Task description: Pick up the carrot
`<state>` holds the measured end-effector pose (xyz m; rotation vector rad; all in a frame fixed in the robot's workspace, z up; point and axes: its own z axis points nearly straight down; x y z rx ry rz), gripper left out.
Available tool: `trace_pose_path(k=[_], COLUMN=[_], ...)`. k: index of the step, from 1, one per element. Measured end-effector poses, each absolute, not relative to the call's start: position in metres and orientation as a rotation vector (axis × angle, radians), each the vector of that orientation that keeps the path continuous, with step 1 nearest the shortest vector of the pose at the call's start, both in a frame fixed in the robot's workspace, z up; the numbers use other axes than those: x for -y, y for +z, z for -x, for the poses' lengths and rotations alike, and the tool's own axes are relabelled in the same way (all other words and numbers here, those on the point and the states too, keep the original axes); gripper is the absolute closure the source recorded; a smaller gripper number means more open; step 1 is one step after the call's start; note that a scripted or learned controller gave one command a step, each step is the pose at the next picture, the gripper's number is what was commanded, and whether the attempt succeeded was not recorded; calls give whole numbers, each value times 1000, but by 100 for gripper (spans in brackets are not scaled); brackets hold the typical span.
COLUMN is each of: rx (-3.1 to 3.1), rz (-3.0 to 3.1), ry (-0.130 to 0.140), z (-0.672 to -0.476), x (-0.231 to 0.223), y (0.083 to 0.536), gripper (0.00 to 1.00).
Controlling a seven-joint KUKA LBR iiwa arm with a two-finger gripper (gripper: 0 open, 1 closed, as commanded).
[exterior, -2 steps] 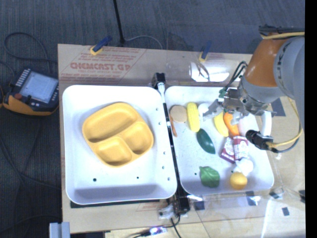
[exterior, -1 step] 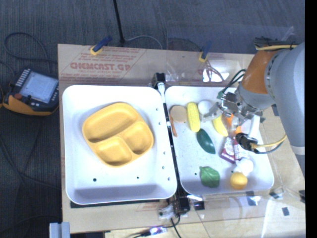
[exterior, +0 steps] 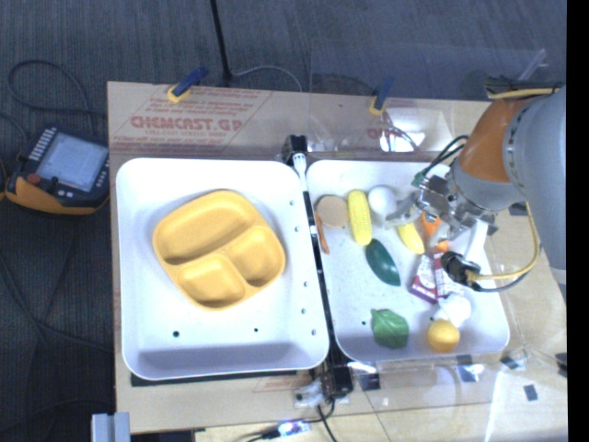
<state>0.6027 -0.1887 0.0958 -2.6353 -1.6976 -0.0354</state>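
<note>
The carrot is a small orange piece in the right bin, near its right wall. Only parts of it show, below the gripper's body. My gripper hangs right over the carrot's upper end, reaching in from the right. I cannot make out whether it touches the carrot. The grey arm with its orange band stretches away to the upper right.
Close to the carrot lie a yellow banana, a white egg, a corn cob, a dark green vegetable and a purple packet. A green pepper and a lemon sit nearer the front. The left bin holds a yellow divided plate.
</note>
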Motion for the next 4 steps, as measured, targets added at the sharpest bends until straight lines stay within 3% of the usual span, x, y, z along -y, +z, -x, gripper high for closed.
trace_pose_path(k=[1, 2, 3, 4], rx=[1697, 1693, 2046, 2060], rz=[2643, 2628, 2352, 2371], ry=[-18, -22, -31, -19], z=[-600, -600, -598, -597], x=[194, 188, 197, 204], y=[104, 103, 96, 102], gripper=[100, 0, 0, 100])
